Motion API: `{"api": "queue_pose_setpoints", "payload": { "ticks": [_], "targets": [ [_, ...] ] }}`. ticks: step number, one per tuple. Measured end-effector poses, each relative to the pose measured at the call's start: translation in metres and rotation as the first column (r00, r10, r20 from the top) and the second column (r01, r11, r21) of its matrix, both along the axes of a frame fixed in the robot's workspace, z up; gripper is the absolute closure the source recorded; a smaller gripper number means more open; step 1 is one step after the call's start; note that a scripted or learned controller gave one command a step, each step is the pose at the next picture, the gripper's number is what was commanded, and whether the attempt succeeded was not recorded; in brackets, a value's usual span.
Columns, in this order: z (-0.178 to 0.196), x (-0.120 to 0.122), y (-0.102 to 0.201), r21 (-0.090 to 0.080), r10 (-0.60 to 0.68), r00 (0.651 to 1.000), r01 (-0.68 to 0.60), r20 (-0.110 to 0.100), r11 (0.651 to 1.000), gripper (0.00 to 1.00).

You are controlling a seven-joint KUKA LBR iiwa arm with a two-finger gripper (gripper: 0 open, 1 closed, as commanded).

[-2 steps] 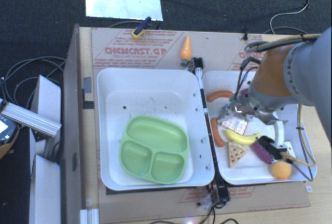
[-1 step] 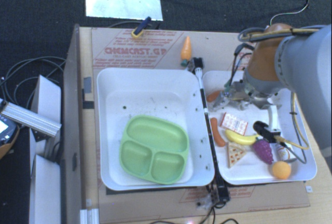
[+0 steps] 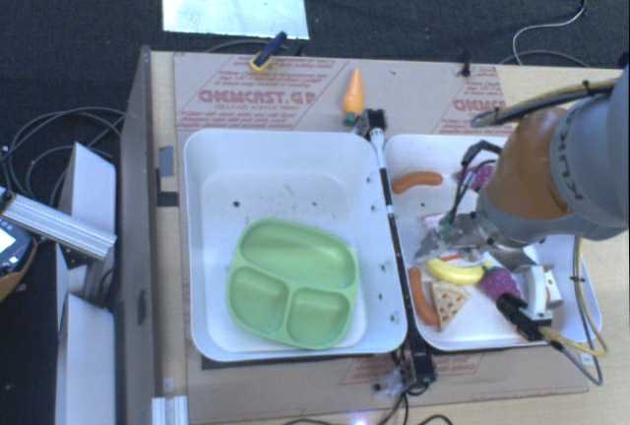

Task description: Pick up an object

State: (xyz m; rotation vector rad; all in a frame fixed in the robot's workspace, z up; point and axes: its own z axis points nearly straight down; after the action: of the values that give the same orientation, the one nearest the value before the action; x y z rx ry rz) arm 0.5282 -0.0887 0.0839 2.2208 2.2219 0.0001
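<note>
My gripper point(image 3: 436, 242) is low in the right bin point(image 3: 561, 339), near its left side, just above the yellow banana point(image 3: 455, 271). Next to the banana lie a pizza slice point(image 3: 448, 303), a reddish sausage point(image 3: 421, 296) and a purple piece point(image 3: 500, 281). Another sausage point(image 3: 417, 181) rests at the bin's far left, and purple grapes point(image 3: 479, 176) sit partly behind the arm's orange band point(image 3: 532, 172). I see nothing clearly held by the gripper.
The left bin point(image 3: 212, 216) holds a green divided plate point(image 3: 292, 282). A toy carrot point(image 3: 352, 91) lies on the bench behind the bins, near a yellow and black tool point(image 3: 266, 53). A black divider rail point(image 3: 390, 216) runs between the bins. Cables trail at the right bin's front right.
</note>
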Motion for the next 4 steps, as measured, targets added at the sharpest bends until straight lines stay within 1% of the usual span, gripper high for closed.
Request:
{"api": "queue_pose_setpoints", "payload": {
  "ticks": [1,2,3,4],
  "targets": [
    [0.001,0.079,-0.011,-0.001,0.003,1.000,-0.003,0.003,1.000,0.00],
    [0.000,0.136,-0.015,-0.001,0.005,1.000,-0.005,-0.024,1.000,0.00],
    [0.000,0.062,0.004,0.000,0.001,1.000,-0.001,0.000,1.000,0.00],
    [0.001,0.122,-0.003,-0.001,0.004,1.000,-0.004,0.002,1.000,0.00]
  ]
}}
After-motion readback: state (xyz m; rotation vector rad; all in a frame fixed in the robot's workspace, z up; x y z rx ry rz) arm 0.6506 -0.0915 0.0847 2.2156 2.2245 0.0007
